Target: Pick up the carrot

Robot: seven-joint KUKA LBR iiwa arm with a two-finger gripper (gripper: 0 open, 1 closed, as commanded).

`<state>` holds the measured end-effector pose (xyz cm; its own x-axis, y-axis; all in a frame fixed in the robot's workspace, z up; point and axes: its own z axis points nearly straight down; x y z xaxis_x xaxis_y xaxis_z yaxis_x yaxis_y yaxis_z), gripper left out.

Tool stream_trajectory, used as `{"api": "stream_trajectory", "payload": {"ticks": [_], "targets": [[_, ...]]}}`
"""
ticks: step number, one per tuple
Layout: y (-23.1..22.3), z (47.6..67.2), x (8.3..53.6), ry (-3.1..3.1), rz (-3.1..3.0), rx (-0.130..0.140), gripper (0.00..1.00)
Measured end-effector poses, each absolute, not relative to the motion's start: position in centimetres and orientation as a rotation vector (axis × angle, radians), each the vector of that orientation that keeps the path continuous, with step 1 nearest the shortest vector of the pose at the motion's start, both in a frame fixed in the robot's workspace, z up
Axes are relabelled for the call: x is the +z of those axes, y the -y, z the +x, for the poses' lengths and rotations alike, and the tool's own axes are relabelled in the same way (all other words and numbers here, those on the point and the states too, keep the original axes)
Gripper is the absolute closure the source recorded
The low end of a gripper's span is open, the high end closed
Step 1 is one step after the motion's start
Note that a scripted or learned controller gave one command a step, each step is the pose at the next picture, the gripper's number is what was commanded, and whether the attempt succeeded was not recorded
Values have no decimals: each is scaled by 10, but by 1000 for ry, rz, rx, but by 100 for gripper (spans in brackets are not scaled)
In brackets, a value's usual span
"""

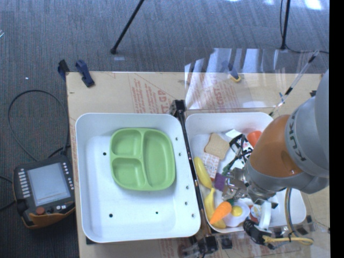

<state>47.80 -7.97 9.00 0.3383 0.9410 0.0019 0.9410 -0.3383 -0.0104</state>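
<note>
Right-hand shallow white bin (200, 123) was crowded: yellow plastic banana (201, 172), tan toast slice (216, 145); little free room. Two-finger gripper (232, 190) hovered mid-bin, jaw state unclear. Orange plastic carrot with green top (221, 210) lay just beside it at 7 o'clock, near bin's front edge.
</note>
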Motion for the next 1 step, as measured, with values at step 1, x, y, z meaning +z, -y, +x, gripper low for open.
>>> {"api": "stream_trajectory", "payload": {"ticks": [1], "targets": [[81, 477, 98, 1789, -2565, 11, 100]]}}
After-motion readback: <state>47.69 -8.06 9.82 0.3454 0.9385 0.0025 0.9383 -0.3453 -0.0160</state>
